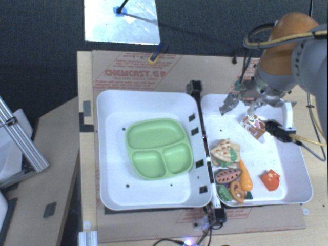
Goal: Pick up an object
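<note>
The gripper (240,105) hangs over the far part of the right bin (300,176), fingers spread apart and holding nothing. A small packet (254,126) (brown and white) lies just beside its right finger. Nearer the front lie a pizza slice (224,151), a carrot (245,175), a sausage (228,176), a pretzel (237,190) and a red pepper (270,180). The left bin (110,117) holds a green tray (158,147).

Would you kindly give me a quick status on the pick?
Gripper open, above right bin, holding nothing. Nearest item: small packet, just beside it. Toy food cluster further off, not obstructing.
</note>
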Controlling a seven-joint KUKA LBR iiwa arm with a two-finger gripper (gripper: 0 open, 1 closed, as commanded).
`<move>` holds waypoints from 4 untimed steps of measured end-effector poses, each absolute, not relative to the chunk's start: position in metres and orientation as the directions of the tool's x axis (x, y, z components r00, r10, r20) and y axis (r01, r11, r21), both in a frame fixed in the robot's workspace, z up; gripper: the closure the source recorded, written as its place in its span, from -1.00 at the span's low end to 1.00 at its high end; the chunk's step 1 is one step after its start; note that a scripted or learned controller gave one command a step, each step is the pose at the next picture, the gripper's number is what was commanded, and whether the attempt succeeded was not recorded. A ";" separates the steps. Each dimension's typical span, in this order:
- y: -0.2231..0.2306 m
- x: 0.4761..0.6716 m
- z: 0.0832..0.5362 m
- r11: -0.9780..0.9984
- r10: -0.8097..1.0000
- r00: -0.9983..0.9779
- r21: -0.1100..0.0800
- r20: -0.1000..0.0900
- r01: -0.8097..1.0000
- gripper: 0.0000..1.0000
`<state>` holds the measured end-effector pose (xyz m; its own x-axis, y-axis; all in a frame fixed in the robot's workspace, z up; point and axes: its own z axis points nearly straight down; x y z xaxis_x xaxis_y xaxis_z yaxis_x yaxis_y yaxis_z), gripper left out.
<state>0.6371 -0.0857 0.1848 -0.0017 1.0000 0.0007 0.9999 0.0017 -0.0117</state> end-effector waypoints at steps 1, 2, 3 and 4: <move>-0.086 0.640 0.193 0.004 1.000 -0.004 0.001 0.000 1.000 -1.00; -0.086 0.649 0.135 0.004 1.000 -0.004 -0.002 0.000 1.000 -1.00; -0.086 0.648 0.083 0.003 1.000 -0.003 -0.003 0.000 1.000 -1.00; -0.086 0.650 0.097 0.004 1.000 -0.004 0.005 -0.001 1.000 1.00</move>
<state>0.6505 -0.0859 0.0973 -0.0041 1.0000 -0.0006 1.0000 0.0041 0.0050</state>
